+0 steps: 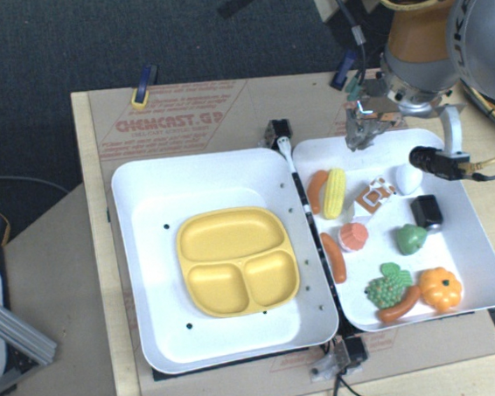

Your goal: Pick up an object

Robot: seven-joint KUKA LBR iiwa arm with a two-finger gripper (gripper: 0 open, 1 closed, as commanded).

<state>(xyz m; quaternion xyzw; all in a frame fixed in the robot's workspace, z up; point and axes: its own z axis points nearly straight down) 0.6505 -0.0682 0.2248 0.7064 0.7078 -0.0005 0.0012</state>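
Observation:
My gripper (361, 134) hangs over the far edge of the right bin (481, 247), with nothing visible in it. Just in front of it in that bin lie a yellow corn cob (333, 192) beside an orange piece (317, 191), a brown-and-white toy (376, 195), and a white piece (406, 178). Nearer the front are a black block (426, 211), a green pepper (411, 238), a pink round slice (353, 236), an orange sausage (334, 257), a green bumpy vegetable (387, 285) and an orange pepper (440, 289).
The left bin (143, 248) holds a yellow divided plate (236, 260). A black ridge (307, 222) runs between the two bins. A black camera unit (437, 162) juts from the arm over the right bin's far right corner. Blue clamps (141, 87) sit on the bench's far edge.

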